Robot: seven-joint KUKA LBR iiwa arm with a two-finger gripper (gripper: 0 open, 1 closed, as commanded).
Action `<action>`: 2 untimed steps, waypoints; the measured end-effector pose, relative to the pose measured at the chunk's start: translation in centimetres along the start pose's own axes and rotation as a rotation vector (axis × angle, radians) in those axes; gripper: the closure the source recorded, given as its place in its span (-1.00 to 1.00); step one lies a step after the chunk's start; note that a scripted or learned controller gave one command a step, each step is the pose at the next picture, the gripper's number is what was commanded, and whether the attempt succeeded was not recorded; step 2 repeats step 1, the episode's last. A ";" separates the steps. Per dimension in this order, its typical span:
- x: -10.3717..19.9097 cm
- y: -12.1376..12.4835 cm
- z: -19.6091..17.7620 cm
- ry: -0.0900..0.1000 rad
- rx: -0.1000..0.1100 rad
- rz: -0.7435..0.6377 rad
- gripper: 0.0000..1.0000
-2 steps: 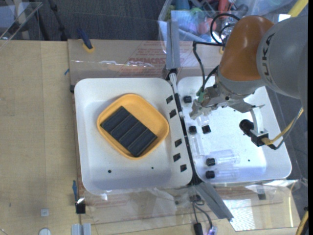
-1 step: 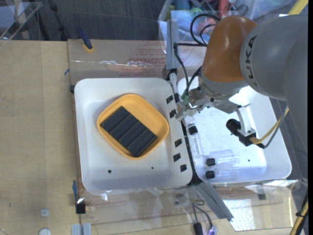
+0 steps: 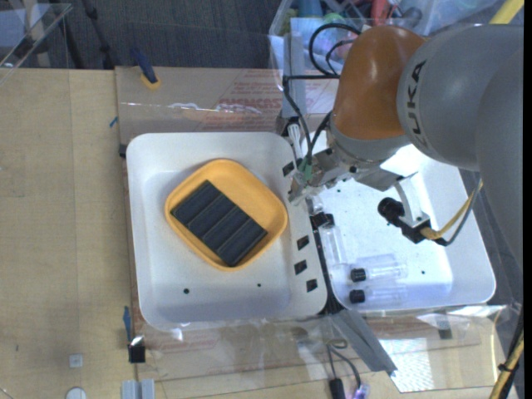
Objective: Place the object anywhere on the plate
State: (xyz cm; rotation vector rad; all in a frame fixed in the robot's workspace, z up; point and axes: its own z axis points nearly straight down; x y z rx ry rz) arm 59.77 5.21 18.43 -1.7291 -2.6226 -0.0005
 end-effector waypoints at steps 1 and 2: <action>0.0 0.0 0.0 0.000 0.000 0.000 -1.00; 0.0 0.0 0.0 0.000 0.000 0.000 -1.00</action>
